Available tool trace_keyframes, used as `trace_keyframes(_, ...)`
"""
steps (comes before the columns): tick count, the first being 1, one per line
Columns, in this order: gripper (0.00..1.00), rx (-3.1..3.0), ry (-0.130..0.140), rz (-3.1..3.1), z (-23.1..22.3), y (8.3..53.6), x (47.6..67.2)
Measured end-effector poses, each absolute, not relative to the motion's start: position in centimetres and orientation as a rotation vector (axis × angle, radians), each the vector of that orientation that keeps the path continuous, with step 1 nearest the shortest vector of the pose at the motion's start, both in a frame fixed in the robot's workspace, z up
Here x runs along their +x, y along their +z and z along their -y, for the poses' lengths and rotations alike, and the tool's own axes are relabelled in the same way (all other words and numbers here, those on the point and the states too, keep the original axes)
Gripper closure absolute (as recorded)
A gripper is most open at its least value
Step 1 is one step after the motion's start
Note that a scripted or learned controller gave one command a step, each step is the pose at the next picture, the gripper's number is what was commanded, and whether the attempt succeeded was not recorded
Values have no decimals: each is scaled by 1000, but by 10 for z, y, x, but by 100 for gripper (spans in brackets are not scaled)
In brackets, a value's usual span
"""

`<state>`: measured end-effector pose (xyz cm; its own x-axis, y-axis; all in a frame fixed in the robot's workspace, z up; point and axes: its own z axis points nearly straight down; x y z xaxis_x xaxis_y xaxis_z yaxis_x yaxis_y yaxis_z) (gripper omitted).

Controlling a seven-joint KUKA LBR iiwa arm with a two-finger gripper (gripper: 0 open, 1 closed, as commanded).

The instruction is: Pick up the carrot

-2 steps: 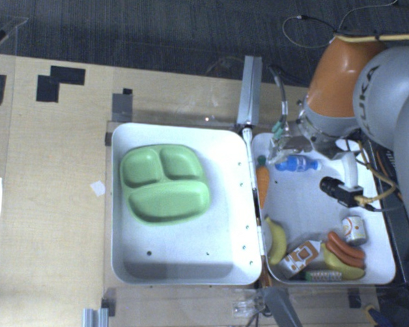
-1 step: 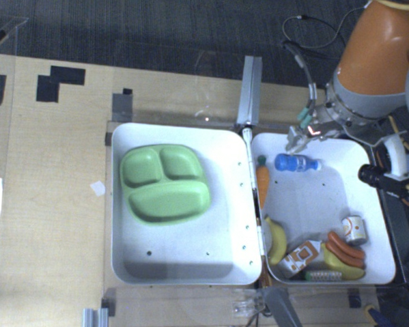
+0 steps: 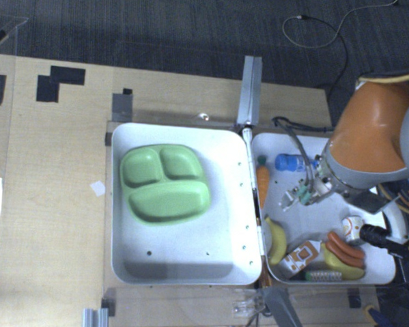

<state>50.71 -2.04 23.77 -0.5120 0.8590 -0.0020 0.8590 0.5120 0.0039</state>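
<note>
- Orange and slim, the carrot [image 3: 262,185] lies in the right bin [image 3: 304,223], pressed along its left wall, lengthwise from far to near, roughly midway along that wall.
- The gripper [image 3: 304,193] hangs over the middle of the right bin, to the right of the carrot and apart from it, above bare white floor.
- Whether the gripper is open or closed I cannot tell; it is too small and cluttered in this view, and nothing can be seen held in it.
- The arm [image 3: 370,127], with its broad orange band, comes in from the right over the far right part of that bin.
- A blue bottle [image 3: 286,162] lies on its side by the far wall, just far-right of the carrot's far end.
- A banana [image 3: 277,242] lies near of the carrot, along the same left wall, curving toward the near corner.
- A small carton [image 3: 302,257] sits just right of the banana, by the near wall.
- A hot dog [image 3: 347,249] lies in the near right part, resting on a yellow piece [image 3: 343,266].
- A small white-and-orange ball [image 3: 352,227] sits just beyond the hot dog.
- The left bin [image 3: 186,251] holds a green divided plate [image 3: 164,183], set toward its far left.
- Both bins rest on a pale wooden bench [image 3: 51,220].
</note>
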Motion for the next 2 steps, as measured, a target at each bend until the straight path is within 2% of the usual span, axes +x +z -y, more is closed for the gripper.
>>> trace_keyframes(1, 100, 1309, 7, -2847, -10, 310, 489)
trace_keyframes(2, 100, 1264, 5, -2871, -55, 297, 488)
